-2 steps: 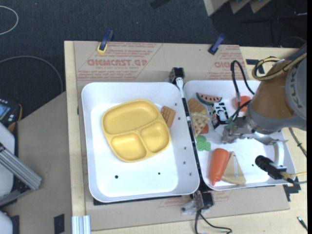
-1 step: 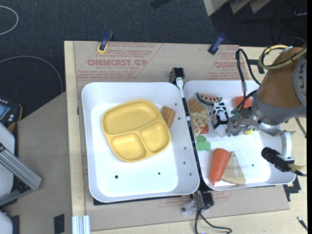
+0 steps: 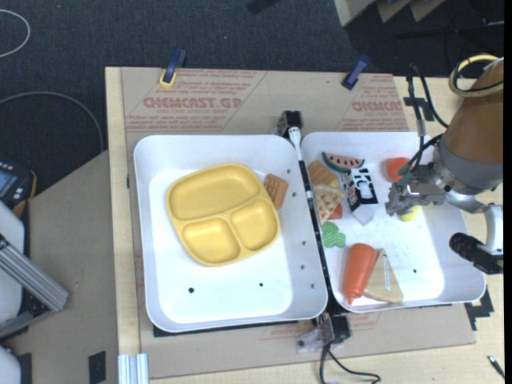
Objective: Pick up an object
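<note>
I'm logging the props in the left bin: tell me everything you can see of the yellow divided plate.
The yellow divided plate looks like smooth matte plastic, with rounded corners and three compartments: one large, two smaller. It lies flat and upright, turned at a slant, in the left bin. A small brown waffle-like piece sits against its right edge.

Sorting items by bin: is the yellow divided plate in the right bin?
No, the yellow divided plate lies in the left bin.

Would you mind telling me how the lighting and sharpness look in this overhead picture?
Camera view: even, soft light; the white bins look bright but keep detail; the yellow tray casts little shadow; the pincer and small items around it look slightly soft.
</note>
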You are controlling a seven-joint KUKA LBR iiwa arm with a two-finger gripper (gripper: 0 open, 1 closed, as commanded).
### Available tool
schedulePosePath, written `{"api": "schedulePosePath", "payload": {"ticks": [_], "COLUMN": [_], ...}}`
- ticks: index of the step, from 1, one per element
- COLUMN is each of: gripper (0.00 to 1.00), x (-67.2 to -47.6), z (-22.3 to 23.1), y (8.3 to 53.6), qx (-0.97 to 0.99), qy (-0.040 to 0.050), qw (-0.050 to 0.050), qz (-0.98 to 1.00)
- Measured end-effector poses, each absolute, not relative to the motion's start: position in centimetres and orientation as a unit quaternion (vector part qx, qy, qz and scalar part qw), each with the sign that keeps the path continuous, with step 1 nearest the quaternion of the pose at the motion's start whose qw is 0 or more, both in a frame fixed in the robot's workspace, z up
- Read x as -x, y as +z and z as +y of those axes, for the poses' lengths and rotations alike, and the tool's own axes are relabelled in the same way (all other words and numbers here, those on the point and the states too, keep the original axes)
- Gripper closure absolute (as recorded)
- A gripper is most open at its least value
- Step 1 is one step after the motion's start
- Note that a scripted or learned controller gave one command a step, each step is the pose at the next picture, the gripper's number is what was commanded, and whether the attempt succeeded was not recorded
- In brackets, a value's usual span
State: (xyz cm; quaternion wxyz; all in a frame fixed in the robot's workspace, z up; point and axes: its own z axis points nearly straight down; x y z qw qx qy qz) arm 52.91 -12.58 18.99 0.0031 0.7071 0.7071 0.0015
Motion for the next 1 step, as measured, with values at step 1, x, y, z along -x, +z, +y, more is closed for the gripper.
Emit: {"api": "schedulePosePath", "payload": {"ticks": [1], "gripper": [1.00], "x": [-53.06], "z": [-12.59], "y": [22.74], "qx": [-0.707], "qy": [0.0016], "qw": [0.003], "qz": [0.708]}}
